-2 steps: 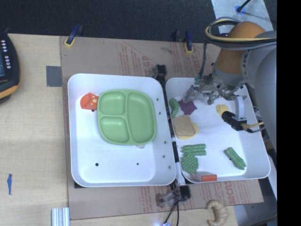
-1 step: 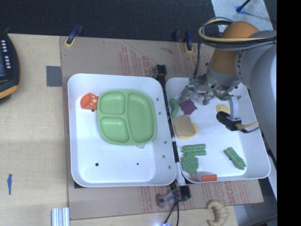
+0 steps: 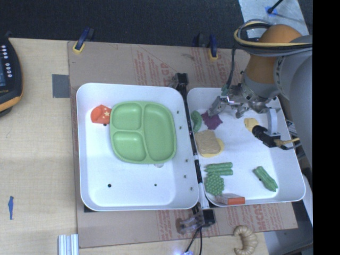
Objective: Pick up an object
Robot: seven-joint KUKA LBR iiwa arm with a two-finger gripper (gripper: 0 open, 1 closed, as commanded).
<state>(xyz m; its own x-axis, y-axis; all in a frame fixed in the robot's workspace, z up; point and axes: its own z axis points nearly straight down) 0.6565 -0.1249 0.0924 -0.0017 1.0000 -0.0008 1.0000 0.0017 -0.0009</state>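
Note:
My gripper (image 3: pixel 229 108) hangs over the back of the right bin (image 3: pixel 289 187), open, with nothing between its fingers. A purple piece (image 3: pixel 212 121) lies just below and left of it, close to the left fingertip. A dark green piece (image 3: pixel 197 121) rests against the bin's left wall. A tan bread slice (image 3: pixel 207 143) lies in front of the purple piece. Further forward are green beans (image 3: pixel 219 168), a green pea cluster (image 3: pixel 214 184) and a green pickle (image 3: pixel 265 178). A small yellow piece (image 3: pixel 250 123) sits to the gripper's right.
The left bin (image 3: pixel 95 190) holds a green divided plate (image 3: pixel 143 132) and a red piece with a star (image 3: pixel 100 114) beside it. An orange and grey item (image 3: pixel 230 199) lies at the right bin's front edge. A tan curled thing (image 3: pixel 245 239) lies outside on the bench.

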